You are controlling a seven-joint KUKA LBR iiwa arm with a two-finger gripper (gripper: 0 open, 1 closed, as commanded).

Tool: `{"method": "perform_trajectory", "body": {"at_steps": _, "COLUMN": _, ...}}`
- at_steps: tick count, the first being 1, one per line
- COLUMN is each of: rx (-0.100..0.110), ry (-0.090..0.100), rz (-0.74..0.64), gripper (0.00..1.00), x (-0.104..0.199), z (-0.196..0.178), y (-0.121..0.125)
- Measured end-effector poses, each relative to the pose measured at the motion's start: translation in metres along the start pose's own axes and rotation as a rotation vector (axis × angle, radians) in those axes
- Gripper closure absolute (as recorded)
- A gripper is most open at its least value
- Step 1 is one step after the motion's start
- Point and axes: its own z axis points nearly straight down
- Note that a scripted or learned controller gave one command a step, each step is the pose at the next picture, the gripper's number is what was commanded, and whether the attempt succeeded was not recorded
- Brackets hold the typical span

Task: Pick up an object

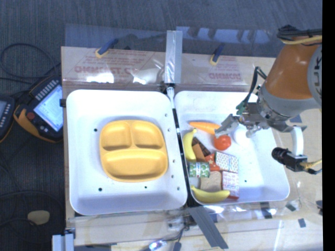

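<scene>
My gripper (240, 128) hangs over the right bin (267, 177), open, with nothing between its fingers. A red tomato (223, 142) lies just below and left of its left finger (228, 124). An orange carrot (205, 126) lies to the left of that finger. Further left and down in the same bin a heap holds a yellow banana (188, 144), a brown piece (200, 151), a green can (199, 169), a chequered box (226, 161), a second small box (230, 181) and another banana (210, 194) at the front.
The left bin (84, 192) holds a yellow divided plate (133, 149). A raised divider (175, 140) runs between the bins. The grey and orange arm (293, 72) fills the right bin's far right corner. A handset (44, 111) and cables lie off the bench at the left.
</scene>
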Motion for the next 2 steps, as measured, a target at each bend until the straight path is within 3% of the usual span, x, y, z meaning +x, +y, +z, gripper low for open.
{"method": "perform_trajectory", "body": {"at_steps": 1, "rx": 0.002, "ry": 0.001, "rz": 0.366, "gripper": 0.0, "x": -0.006, "z": 0.12, "y": 0.027}}
{"method": "perform_trajectory", "body": {"at_steps": 2, "rx": -0.026, "ry": 0.0, "rz": 0.084, "gripper": 0.0, "x": -0.021, "z": 0.136, "y": 0.019}}
